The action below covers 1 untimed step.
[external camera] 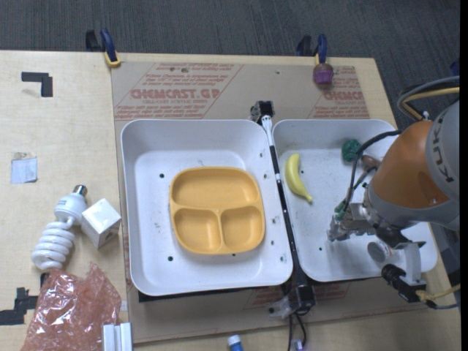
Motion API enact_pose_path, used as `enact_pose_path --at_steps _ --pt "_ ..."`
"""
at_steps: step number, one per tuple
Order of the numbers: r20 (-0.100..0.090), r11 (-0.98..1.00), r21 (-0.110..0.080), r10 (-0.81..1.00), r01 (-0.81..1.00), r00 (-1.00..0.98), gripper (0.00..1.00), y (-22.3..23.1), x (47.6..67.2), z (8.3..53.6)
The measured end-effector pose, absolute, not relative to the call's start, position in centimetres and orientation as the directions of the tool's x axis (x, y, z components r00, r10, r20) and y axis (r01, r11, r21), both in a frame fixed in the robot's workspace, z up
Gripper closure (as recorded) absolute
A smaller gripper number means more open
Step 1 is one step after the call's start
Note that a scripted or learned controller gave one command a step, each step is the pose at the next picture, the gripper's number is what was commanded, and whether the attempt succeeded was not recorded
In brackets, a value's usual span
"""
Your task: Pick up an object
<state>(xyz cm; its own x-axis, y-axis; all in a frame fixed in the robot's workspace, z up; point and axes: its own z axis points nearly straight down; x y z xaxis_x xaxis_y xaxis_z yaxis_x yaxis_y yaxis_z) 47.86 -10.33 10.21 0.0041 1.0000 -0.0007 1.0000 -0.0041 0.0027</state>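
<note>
A yellow banana [296, 176] lies in the right bin [314, 262], near its left wall. A small green object [352, 149] rests at the bin's far side. My gripper [338, 227] hangs low over the right bin's floor, right of the banana and in front of the green object. The wrist and orange band [409, 168] cover much of the bin's right half. Nothing is visible between the gripper's tips.
The left bin [146, 159] holds a yellow divided plate [217, 210]. A light bulb [58, 236], a white cube [102, 221] and a crumpled pink bag [69, 313] lie on the bench at left. A purple object [323, 72] sits by the far clamp.
</note>
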Motion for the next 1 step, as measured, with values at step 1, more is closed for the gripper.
enact_pose_path --at_steps 1 --pt "-0.001 0.001 0.002 1.0 1.0 -0.001 1.0 -4.92 47.86 19.24"
